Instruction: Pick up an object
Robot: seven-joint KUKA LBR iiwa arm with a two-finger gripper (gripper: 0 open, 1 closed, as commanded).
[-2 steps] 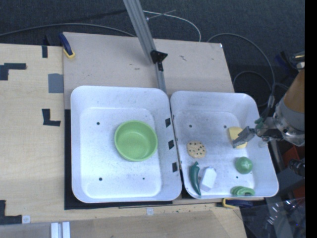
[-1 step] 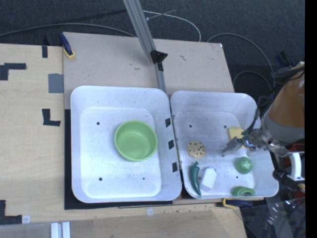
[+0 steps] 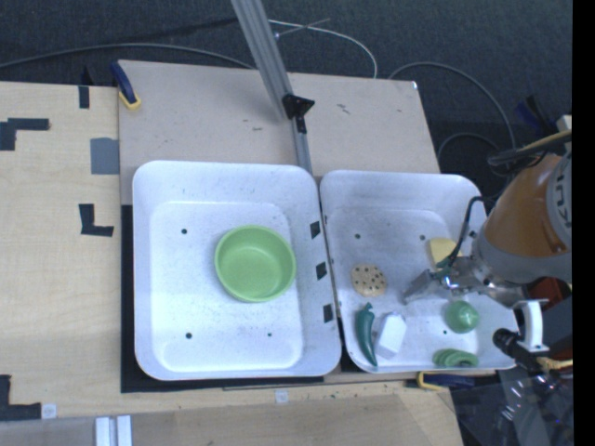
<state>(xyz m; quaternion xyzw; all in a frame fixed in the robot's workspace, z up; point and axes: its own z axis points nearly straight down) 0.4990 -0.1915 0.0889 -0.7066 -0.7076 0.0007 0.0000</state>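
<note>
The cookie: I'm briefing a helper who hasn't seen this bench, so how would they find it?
Look in the right-hand bin, near its left side. The cookie lies flat there, just above the green pepper. It is the only round tan thing with dark specks; its neighbours are green, white or yellow.

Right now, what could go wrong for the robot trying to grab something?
The gripper hangs over bare floor of the right bin, so it might close on nothing. The cookie, white block and green pepper lie close together, so reaching for one could bump another.
</note>
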